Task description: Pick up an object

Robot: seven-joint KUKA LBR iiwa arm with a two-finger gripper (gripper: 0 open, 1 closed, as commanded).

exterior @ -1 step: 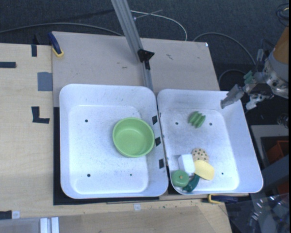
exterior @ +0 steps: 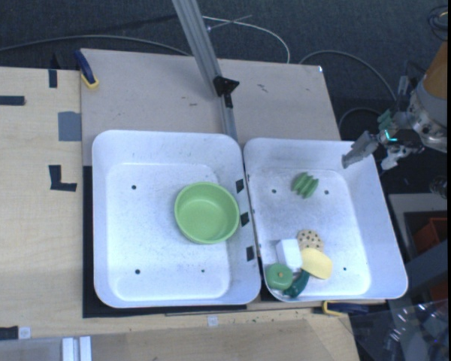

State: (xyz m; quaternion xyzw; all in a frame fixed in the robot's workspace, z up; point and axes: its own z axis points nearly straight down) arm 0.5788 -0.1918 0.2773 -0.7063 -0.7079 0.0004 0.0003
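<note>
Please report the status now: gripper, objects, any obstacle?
Gripper over right bin upper-right rim, holding nothing. Green ridged piece nearest. Nothing in between.

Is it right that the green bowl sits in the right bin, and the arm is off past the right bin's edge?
Not quite. The camera view shows the green bowl in the left bin, not the right bin. The arm is indeed past that bin's right edge.

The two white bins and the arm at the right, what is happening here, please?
A grey robot arm is set to pick up an object, but nothing is picked up yet. Its gripper hovers at the upper right edge of the right bin, holding nothing. In that bin lie a ridged green piece near the middle and a small pile at the lower edge: a yellow piece, a white block, a speckled cookie and a round green item. The left bin holds a green bowl.
</note>
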